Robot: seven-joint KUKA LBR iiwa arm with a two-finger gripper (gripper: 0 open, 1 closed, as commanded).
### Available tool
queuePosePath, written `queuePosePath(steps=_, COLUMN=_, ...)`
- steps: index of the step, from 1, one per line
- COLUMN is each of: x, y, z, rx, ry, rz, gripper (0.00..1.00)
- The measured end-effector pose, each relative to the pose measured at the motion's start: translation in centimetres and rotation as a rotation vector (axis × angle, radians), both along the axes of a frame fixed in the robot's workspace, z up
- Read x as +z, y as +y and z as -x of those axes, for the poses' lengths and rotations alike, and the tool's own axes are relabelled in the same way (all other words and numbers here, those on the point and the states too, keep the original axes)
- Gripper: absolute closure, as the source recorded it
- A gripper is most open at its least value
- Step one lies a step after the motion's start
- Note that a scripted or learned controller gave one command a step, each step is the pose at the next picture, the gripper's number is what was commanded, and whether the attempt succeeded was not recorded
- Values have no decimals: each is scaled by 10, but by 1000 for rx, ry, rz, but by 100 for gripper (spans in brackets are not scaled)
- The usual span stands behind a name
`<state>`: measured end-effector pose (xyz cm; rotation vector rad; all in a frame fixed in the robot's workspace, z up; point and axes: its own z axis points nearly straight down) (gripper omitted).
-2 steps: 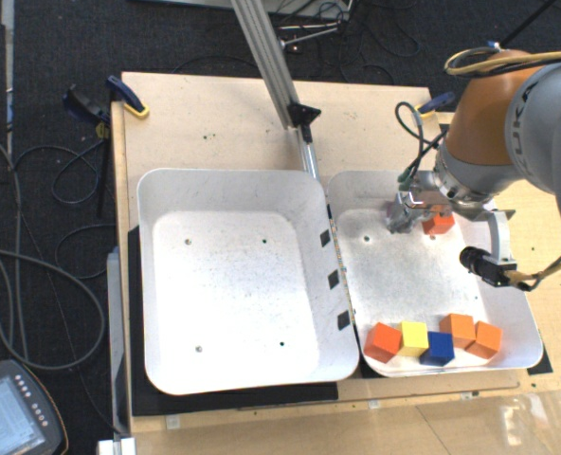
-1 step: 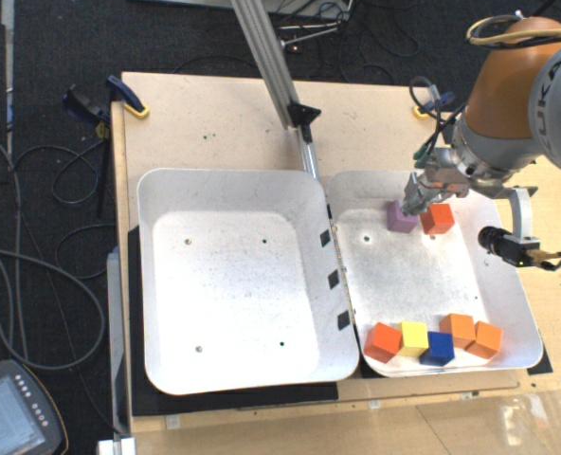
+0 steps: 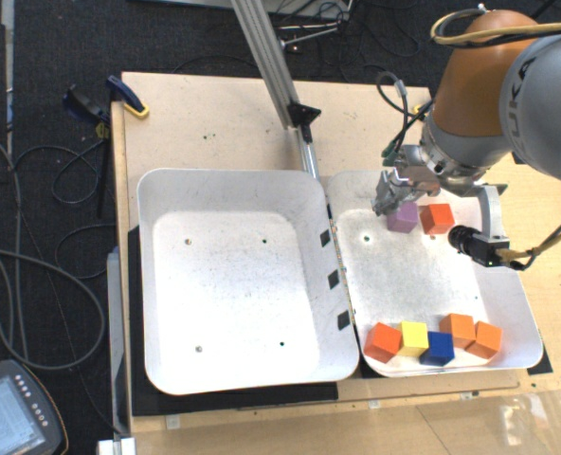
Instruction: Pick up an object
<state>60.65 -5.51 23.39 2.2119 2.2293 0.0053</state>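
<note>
My gripper (image 3: pixel 392 195) hangs over the far end of the right bin (image 3: pixel 423 282), below the grey and orange wrist. A purple block (image 3: pixel 404 219) lies right under its tip, touching or nearly touching it. An orange block (image 3: pixel 437 218) sits just to the right of the purple one. Along the near edge of the same bin stand an orange block (image 3: pixel 384 341), a yellow block (image 3: pixel 414 336), a blue block (image 3: pixel 439 349) and two more orange blocks (image 3: pixel 461 329) (image 3: pixel 488 339).
The left bin (image 3: pixel 228 273) lies beside the right one, with a raised divider between them. A slanted metal pole (image 3: pixel 266 50) crosses the bench behind the bins. A black cable plug (image 3: pixel 475 243) hangs off the arm over the right bin's right side.
</note>
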Motion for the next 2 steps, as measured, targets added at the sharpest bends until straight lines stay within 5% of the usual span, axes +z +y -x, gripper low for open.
queuePosePath(steps=2, x=-12, y=118, z=1, rx=1, ry=5, rz=-1, gripper=100)
